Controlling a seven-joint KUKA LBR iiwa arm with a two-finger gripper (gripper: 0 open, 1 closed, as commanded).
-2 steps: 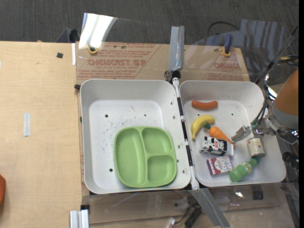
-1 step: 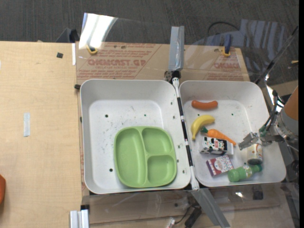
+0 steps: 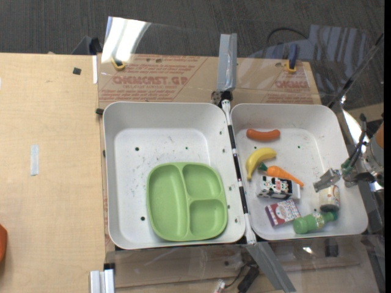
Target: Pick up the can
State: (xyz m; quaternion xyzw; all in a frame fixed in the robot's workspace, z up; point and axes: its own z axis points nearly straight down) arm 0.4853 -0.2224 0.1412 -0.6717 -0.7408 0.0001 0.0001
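Note:
The can (image 3: 330, 198) is small and cream-coloured. It lies near the right wall of the right bin (image 3: 305, 118), just above a green bottle (image 3: 311, 223). My gripper (image 3: 327, 181) reaches in from the right and hovers right at the can's upper end, close to it or touching it. Nothing shows the can lifted off the bin floor. The arm's wrist (image 3: 365, 163) sits over the bin's right rim.
The right bin also holds an orange sausage (image 3: 264, 134), a banana (image 3: 259, 160), a carrot (image 3: 285, 174), a black-and-white carton (image 3: 276, 188) and a pink packet (image 3: 282, 212). A green divided plate (image 3: 186, 200) lies in the left bin (image 3: 122, 163).

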